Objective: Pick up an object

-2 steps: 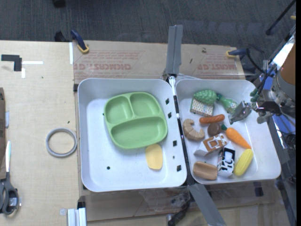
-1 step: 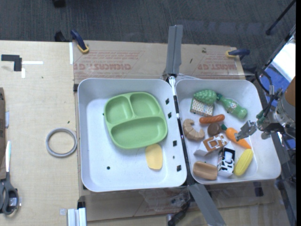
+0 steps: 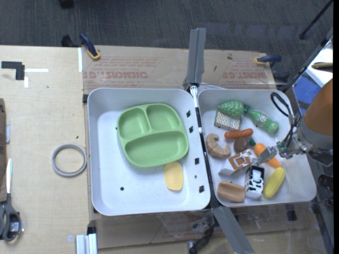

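The right bin (image 3: pixel 300 194) holds a heap of toy food: a green leafy piece (image 3: pixel 231 108), a green bottle (image 3: pixel 263 120), a waffle square (image 3: pixel 226 121), a red sausage (image 3: pixel 239 134), a croissant (image 3: pixel 217 145), an orange carrot (image 3: pixel 259 148), a small carton (image 3: pixel 241 161), a black-and-white cow (image 3: pixel 256 182), a yellow corn cob (image 3: pixel 274 182) and a brown bread roll (image 3: pixel 231 192). My gripper (image 3: pixel 268 154) reaches in from the right and sits low over the carrot and carton, just above the cow and corn. Nothing is visibly held.
The left bin (image 3: pixel 100 157) contains a green divided plate (image 3: pixel 153 134) and a yellow piece (image 3: pixel 174 175). A grey ring (image 3: pixel 69 159) and scissors (image 3: pixel 9 216) lie on the bench at left. Clamps (image 3: pixel 90 46) sit at the back edge.
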`<state>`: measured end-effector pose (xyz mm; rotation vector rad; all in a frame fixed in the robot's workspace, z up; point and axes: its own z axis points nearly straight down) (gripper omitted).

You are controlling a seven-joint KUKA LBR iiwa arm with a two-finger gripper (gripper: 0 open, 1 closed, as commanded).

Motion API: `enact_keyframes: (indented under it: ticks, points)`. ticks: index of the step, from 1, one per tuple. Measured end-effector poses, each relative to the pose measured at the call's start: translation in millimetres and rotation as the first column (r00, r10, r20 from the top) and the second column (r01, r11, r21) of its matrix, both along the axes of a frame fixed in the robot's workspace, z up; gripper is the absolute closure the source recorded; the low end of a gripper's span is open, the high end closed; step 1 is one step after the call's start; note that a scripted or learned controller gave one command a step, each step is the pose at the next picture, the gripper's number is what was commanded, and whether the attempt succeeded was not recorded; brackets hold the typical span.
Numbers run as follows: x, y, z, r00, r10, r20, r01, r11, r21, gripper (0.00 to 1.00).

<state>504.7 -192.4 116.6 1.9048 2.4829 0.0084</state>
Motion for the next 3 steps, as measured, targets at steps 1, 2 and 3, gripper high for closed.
enact_keyframes:
  ticks: [1, 2, 3]
  points:
    - [23, -3, -24, 1.0, -0.005, -0.012, 0.005, 1.0, 0.003, 0.0]
    - [23, -4, -15, 1.0, -0.008, -0.011, 0.008, 1.0, 0.003, 1.0]
    - [3, 51, 147, 0.997, -0.078, -0.013, 0.078, 0.997, 0.002, 1.0]
